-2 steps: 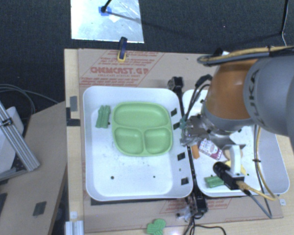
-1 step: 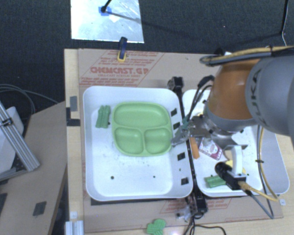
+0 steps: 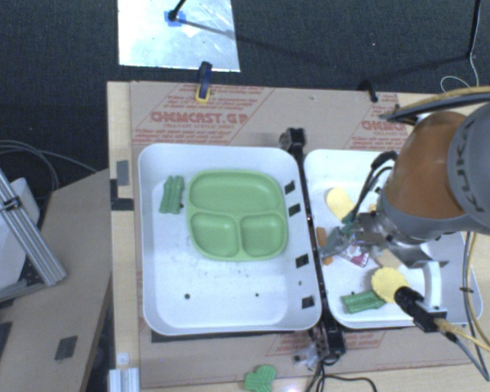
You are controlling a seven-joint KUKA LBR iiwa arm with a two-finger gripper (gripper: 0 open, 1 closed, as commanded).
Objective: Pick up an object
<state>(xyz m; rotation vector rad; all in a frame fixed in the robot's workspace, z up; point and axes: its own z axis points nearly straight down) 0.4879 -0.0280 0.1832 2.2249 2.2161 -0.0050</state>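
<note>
Camera view | left bin [image 3: 155,300]: green tray [image 3: 235,215] | gripper [image 3: 343,239]: jaw state unclear

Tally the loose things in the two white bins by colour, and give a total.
Green: 3, the divided plate and ridged piece in the left bin, the small piece in the right bin.
Yellow: 2, one upper, one lower, right bin.
Orange: 1, a small bit.
Total: 6.

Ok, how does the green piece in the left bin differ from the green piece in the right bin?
The green piece in the left bin stands lengthwise up the view, beside the green divided tray. The green piece in the right bin lies crosswise near the bin's front edge, next to a yellow round object. It also looks darker. Both are small, elongated and green.
</note>
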